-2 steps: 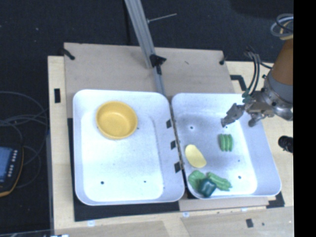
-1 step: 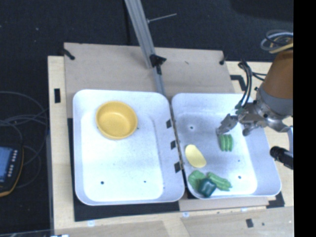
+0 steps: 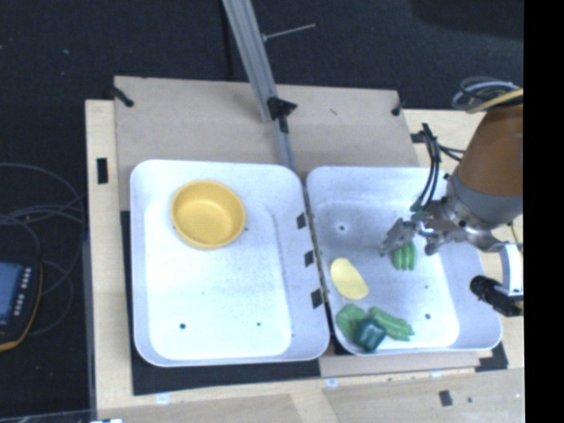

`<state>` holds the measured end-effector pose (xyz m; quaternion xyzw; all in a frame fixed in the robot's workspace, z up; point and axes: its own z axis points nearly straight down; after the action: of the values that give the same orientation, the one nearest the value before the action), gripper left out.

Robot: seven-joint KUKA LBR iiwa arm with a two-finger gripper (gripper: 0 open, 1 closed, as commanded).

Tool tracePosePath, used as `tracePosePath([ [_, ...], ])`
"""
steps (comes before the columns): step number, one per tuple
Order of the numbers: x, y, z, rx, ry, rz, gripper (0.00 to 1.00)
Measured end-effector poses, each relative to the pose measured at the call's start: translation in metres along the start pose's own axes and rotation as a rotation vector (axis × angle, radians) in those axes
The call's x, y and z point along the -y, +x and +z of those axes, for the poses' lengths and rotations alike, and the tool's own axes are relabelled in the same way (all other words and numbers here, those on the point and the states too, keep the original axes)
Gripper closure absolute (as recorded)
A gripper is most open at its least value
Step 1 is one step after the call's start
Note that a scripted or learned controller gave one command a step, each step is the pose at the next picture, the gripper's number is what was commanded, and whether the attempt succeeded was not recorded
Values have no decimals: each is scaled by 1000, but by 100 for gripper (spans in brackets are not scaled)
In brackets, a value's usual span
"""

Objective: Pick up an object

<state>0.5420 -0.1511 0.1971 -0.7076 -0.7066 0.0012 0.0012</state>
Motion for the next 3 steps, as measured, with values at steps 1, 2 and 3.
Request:
tracePosePath([
  [1,-6,-8,52,0,0,0,0],
  [2,-7,-8,39,-1,-6,0,100],
  [3,-16,-5,-19,1,-9,-2,100],
])
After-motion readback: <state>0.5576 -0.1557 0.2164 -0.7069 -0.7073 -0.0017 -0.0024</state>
